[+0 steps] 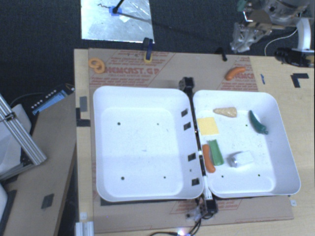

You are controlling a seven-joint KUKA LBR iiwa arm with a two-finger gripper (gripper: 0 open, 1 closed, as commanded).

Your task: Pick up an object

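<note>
My gripper [242, 37] hangs high over the bench's far right, beyond the right bin [283, 146] and well apart from everything in it. That bin holds a yellow square [207, 126], a tan wedge [226, 112], a teal curved piece [257, 122], a green block [215, 152], an orange stick [208, 159] along the green block's left side, and a small white-grey lump [240, 158]. I see nothing held in the gripper.
The left bin [106, 132] sits beside the right one, joined at a black hinge strip [193, 132]. On the bench behind the bins lie an orange sausage [235, 73], an orange ring [96, 65] and a yellow-blue clip [147, 50]. A silver sheet [115, 14] lies further back.
</note>
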